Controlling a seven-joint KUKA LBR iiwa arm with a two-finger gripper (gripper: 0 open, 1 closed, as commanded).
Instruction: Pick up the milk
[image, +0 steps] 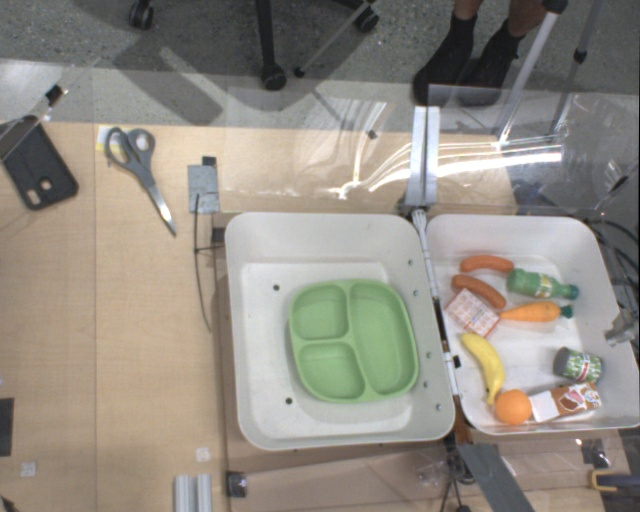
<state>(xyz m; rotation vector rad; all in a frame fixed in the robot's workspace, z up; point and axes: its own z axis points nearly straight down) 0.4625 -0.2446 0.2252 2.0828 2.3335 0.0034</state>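
The milk (566, 400) is a small white carton with red-brown print. It lies on its side near the front edge of the right bin (590, 235), between an orange (512, 408) and a green can (578, 365). A grey piece of my gripper (625, 326) pokes in at the view's right edge, over the bin's right rim. It is up and to the right of the milk and apart from it, with nothing seen in its grasp.
The right bin also holds two sausages (486, 265), a green bottle (538, 286), a carrot (530, 313), a red checked packet (472, 313) and a banana (487, 364). A green divided plate (352, 340) lies in the left bin (250, 300). Scissors (140, 170) lie on the bench.
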